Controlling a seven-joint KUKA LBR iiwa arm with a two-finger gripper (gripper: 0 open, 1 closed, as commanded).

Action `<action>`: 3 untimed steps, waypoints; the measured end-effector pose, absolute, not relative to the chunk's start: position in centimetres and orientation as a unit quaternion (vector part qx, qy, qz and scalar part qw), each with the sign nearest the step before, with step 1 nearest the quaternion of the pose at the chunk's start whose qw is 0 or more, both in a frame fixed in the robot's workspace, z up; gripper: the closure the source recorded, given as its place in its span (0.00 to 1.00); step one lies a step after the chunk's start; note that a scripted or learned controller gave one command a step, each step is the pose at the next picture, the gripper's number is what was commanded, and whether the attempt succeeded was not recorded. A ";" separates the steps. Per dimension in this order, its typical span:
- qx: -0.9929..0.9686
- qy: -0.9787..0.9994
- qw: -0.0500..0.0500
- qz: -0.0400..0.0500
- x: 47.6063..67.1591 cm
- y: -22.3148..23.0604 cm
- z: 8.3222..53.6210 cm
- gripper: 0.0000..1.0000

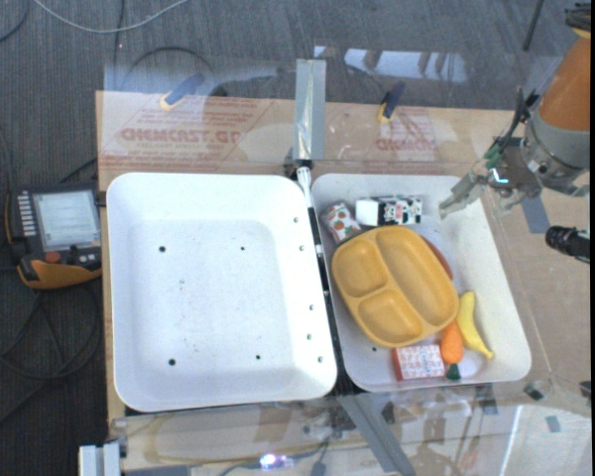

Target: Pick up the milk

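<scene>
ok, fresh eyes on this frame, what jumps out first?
The yellow divided plate fills the middle of the right bin, with a banana and carrot at its lower right. The cow-patterned milk carton lies along the far wall, and the gripper hovers just right of it.

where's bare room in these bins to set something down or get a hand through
The left white bin offers bare floor wall to wall. The right white bin is crowded: black-and-white milk carton, yellow divided plate, yellow banana, orange carrot, red box. A bare patch lies in its top right corner.
</scene>
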State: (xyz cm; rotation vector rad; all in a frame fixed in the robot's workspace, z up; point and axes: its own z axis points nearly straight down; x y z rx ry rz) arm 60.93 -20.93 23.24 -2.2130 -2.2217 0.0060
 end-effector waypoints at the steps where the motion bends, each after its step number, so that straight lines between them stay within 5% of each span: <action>1: -0.768 -0.641 0.003 0.003 66.2 -14.8 15.8 0.00; 2: -0.743 -0.669 -0.004 -0.003 67.0 -16.8 11.7 0.00; 3: -0.698 -0.715 -0.021 -0.006 66.5 -16.1 10.9 0.00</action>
